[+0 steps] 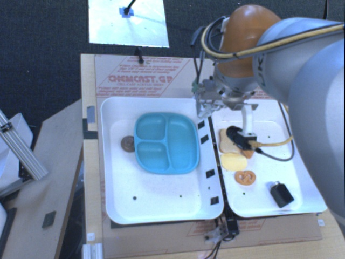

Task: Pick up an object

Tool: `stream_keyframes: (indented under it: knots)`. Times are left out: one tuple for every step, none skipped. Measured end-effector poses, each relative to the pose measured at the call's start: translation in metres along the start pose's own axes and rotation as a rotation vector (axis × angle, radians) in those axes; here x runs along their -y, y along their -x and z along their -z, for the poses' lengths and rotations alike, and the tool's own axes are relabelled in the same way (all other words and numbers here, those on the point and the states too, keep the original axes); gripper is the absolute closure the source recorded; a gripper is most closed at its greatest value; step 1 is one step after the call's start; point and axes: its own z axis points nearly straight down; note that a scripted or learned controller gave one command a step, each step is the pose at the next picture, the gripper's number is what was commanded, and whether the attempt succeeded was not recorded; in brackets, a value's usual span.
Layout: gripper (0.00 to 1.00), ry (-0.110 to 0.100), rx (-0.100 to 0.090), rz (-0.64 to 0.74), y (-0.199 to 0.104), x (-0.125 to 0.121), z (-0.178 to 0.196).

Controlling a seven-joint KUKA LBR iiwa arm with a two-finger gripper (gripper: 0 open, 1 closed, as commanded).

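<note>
My gripper point(205, 108) hangs over the far end of the ridge between the two bins, just beyond the blue plate's far right corner. In the right bin point(302, 169) lie a tan slice of toast point(225, 140), a pale yellow lump point(233, 161), an orange pretzel point(245, 177) and a small black block point(281, 193). The left bin point(116, 198) holds a blue divided plate point(165, 143) with a small brown round disc point(128, 143) at its left edge. Nothing is seen held by the gripper.
The arm's grey body and orange band cover the right bin's far right side. A shiny square sheet point(128, 15) lies beyond the bins. A metal rail point(21, 152) sticks in at the left. Black markers point(209, 172) line the middle ridge.
</note>
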Motion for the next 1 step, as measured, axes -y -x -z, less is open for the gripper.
stream_keyframes:
  knots:
    - [1.00,0.001,0.000,-0.001,-0.0464,0.0085,-0.0012]
